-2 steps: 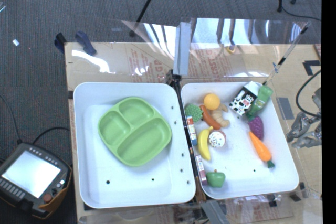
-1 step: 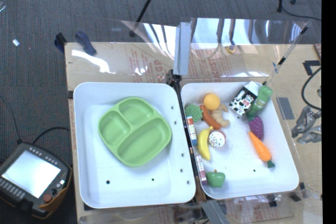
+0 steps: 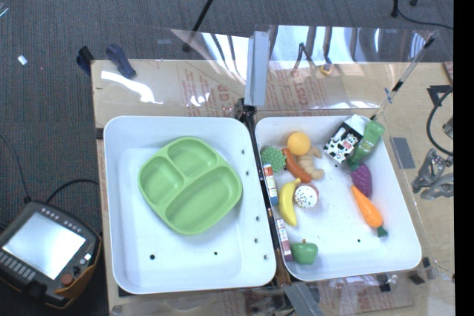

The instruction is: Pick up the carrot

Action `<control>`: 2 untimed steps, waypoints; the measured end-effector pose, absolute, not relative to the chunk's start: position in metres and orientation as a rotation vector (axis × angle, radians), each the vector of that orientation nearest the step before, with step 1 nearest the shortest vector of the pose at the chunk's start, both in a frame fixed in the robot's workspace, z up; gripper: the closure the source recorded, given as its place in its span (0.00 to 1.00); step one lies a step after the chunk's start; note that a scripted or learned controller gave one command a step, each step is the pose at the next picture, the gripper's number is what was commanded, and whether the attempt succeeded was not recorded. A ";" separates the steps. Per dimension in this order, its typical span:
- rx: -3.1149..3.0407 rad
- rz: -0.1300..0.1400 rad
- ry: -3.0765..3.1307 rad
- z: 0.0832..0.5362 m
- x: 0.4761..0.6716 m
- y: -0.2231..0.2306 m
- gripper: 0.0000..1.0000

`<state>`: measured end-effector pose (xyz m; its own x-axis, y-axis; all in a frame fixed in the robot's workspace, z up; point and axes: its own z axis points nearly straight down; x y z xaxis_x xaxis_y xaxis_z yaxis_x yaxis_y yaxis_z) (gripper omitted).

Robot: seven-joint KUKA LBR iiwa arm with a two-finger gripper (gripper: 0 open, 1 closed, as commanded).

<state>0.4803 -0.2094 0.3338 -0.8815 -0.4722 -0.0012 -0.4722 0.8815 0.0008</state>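
Note:
The carrot (image 3: 367, 209) is orange with a small green tip and lies in the right bin (image 3: 400, 251), near its right wall. It points diagonally, with the green end toward the front right. A purple toy fruit (image 3: 361, 179) touches its upper end. Nothing covers the carrot.
The right bin also holds a green bottle (image 3: 368, 142), a cow-patterned carton (image 3: 342, 143), an orange ball (image 3: 298, 142), a red-orange sausage (image 3: 296, 166), a banana (image 3: 287, 205), a white cupcake (image 3: 305, 196) and a green apple (image 3: 304, 252). A green divided plate (image 3: 191, 185) sits in the left bin (image 3: 126, 263). A grey metal fitting (image 3: 435, 177) stands at the right.

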 end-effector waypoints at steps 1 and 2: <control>-1.135 0.002 2.928 0.330 0.491 -0.210 1.00; -1.549 0.005 2.732 0.324 0.489 -0.209 1.00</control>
<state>0.4890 -0.2091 0.3239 -0.5133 -0.8582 -0.0027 -0.8582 0.5133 0.0019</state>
